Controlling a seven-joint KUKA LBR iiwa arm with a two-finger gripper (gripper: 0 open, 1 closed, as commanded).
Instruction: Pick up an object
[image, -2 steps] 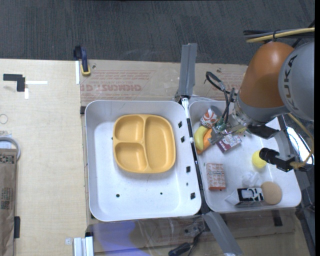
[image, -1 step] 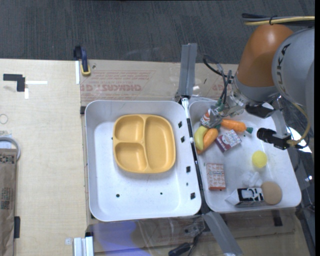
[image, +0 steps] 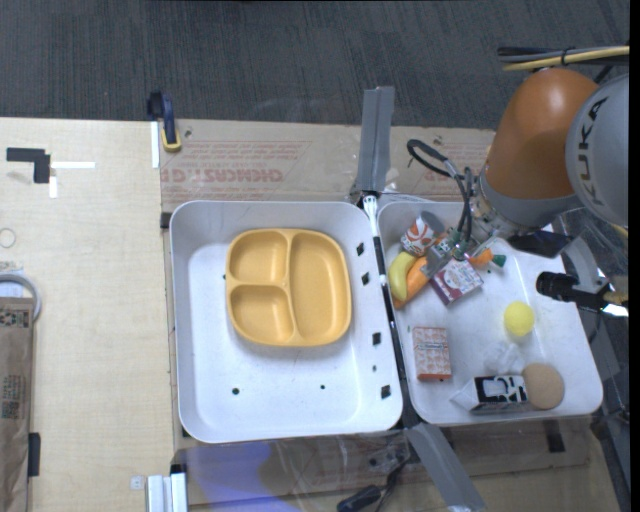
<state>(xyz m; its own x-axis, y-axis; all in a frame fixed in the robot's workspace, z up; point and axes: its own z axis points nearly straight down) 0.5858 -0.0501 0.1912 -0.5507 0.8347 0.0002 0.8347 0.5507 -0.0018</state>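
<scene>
The right bin (image: 580, 345) holds several small objects. A yellow banana (image: 400, 278), an orange piece (image: 421, 276), a maroon packet (image: 458, 281) and a red-and-white wrapped item (image: 418, 240) lie piled at its far left corner. My gripper (image: 463, 246) reaches down at the bin's far side, right over the maroon packet and beside the wrapped item. The wrist and cables hide its tip. Nothing is visibly lifted.
A yellow ball (image: 518, 319), a small pink carton (image: 432, 353), a black-and-white box (image: 499, 391) and a tan round object (image: 544, 385) lie nearer the front of the right bin. The left bin (image: 200, 390) holds a yellow divided plate (image: 290, 287).
</scene>
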